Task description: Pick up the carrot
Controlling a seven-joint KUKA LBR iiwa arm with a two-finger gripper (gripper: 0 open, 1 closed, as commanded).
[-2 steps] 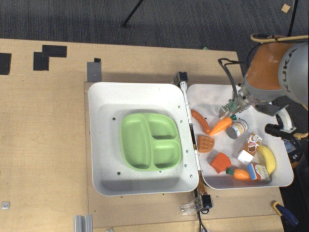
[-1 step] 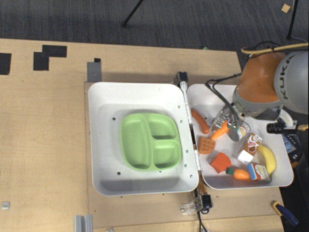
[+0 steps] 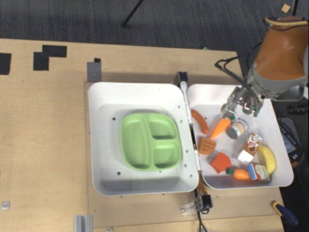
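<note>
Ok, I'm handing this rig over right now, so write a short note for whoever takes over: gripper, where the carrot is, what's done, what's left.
Gripper: above the back of the right bin, holding nothing that shows; whether it is open or shut cannot be told.
Carrot: lying in the right bin just below the gripper, beside the small can, with the sausage to its left and the waffle in front of it.
Left bin: holds the green divided plate.
Done: arm brought near the carrot.
Left: grasp the carrot and lift it.

carrot (image 3: 220, 127) in right bin (image 3: 285, 175) (tray (image 3: 149, 140) left)
</note>
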